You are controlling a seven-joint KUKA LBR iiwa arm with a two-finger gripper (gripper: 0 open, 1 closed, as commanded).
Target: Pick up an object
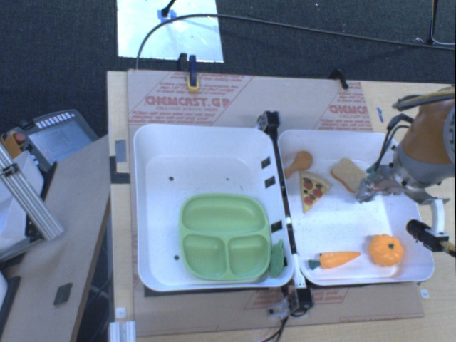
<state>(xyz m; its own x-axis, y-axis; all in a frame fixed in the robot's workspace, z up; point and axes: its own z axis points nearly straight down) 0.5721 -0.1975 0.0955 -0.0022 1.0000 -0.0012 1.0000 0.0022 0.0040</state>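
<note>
- As you scan from the far side, you find the left bin [153, 191] carrying a green divided plate [224, 237] low in its floor, with a small green scrap [277, 258] tucked against the plate's right edge
- Crossing the divider, you reach the right bin [335, 226], where a drumstick [296, 164] lies near the top, a pizza slice [313, 189] just below it, and a carrot [335, 259] along the lower wall
- Further right you see a toast piece [347, 174] and, lower down, an orange pumpkin [385, 250]
- At the toast's right end the gripper [369, 189] sits low over the bin floor; you cannot tell from here how its tips are set
- You should judge the task as barely begun: every object lies in the bin, nothing is lifted, and the grasp and raise are both left to do
</note>
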